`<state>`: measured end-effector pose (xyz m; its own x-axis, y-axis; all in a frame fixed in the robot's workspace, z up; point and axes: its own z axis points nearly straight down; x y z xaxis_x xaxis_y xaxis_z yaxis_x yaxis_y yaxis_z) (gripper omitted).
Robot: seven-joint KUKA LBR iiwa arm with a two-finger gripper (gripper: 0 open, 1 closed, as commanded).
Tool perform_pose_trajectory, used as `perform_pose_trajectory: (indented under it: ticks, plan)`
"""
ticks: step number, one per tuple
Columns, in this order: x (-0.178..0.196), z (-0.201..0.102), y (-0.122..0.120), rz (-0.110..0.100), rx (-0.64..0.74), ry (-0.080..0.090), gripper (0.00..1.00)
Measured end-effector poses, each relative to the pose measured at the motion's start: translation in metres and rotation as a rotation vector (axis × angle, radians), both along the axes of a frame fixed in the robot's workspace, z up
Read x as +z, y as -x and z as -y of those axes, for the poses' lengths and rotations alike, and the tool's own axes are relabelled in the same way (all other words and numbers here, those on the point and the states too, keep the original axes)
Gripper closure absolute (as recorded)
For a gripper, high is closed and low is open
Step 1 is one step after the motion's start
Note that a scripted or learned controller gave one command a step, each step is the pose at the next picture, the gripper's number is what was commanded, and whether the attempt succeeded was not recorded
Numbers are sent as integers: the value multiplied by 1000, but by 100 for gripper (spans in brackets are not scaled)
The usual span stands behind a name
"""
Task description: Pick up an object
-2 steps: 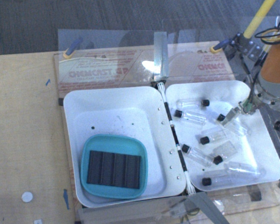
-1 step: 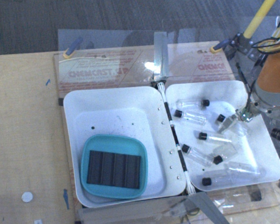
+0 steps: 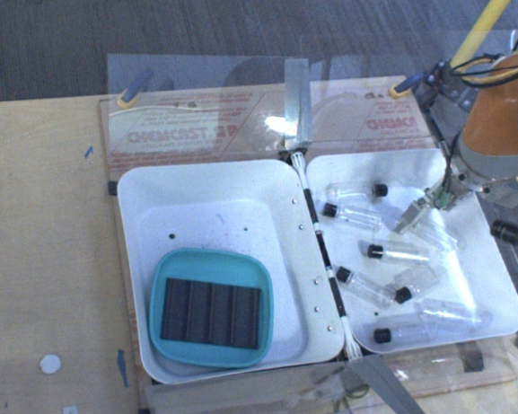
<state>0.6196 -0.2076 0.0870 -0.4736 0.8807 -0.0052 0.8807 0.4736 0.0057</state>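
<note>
KUKA arm reaching into the right bin of clear vials, gripper low over its upper middle.

The arm (image 3: 495,127) is seen entering from three o'clock, its orange band uppermost, with the gripper (image 3: 415,216) angled down toward eight o'clock; whether the fingers are open or shut cannot be told, and nothing is seen held between them. Clear vials with black caps (image 3: 358,209) are scattered across the right bin (image 3: 506,302), one just at the gripper's nine o'clock. In the left bin (image 3: 141,194) a teal tray (image 3: 163,291) holding a dark ribbed block (image 3: 210,314) is placed at six o'clock. The bins are set on a wooden bench (image 3: 35,221); grey carpet (image 3: 224,15) is visible at twelve o'clock. Reddish lettering on the clear panel (image 3: 189,127) behind the bins cannot be read with certainty.
</note>
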Motion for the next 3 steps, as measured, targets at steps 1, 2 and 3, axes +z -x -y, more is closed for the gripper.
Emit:
perform_pose_trajectory:
  ticks: [1,2,3]
  plan:
    - [1,-62,53,1,38,-2,0]
    - [1,-50,136,-1,70,0,0]
    - [13,-50,133,10,71,3,100]
